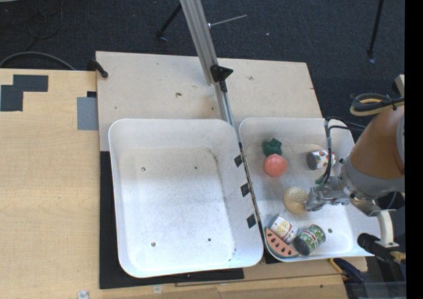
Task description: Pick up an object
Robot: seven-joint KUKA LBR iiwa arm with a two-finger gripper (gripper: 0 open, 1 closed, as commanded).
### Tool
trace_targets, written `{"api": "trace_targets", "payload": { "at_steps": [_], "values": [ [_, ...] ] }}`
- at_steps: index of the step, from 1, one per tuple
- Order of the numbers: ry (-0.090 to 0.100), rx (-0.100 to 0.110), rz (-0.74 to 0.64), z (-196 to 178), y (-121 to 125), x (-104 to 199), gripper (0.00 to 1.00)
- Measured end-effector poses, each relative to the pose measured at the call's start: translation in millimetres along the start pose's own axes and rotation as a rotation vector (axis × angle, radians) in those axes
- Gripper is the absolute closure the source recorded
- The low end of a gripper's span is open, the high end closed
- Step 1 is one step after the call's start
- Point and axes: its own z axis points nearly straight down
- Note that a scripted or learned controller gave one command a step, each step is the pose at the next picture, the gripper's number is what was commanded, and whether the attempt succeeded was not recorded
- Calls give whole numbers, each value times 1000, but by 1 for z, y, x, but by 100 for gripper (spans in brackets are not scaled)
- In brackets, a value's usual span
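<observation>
Gripper fingers (312,202) are hanging just beside the beige ball (295,198); spread or pressed, I cannot tell. It is looking light, roll-prone, wanting a pinch across its middle.

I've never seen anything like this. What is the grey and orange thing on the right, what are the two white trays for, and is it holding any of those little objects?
You are looking down at a slant from one camera fixed above a workbench. The grey and orange thing is a robot arm reaching in from the right; at its tip is a two-finger gripper meant to pick things up. The two white trays are shallow bins. In the left bin I see no objects. The right bin holds small items: a green toy, a reddish ball, a pale round object, a small white and red item, a watermelon-slice toy, a small packet and a dark can. The gripper sits low, right beside the pale object, but I cannot tell whether it holds anything.
</observation>
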Motion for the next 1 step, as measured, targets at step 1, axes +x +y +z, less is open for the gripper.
{"api": "trace_targets", "payload": {
  "at_steps": [1],
  "values": [
    [-5, 4, -6, -43, -5, -2, 100]
  ]
}}
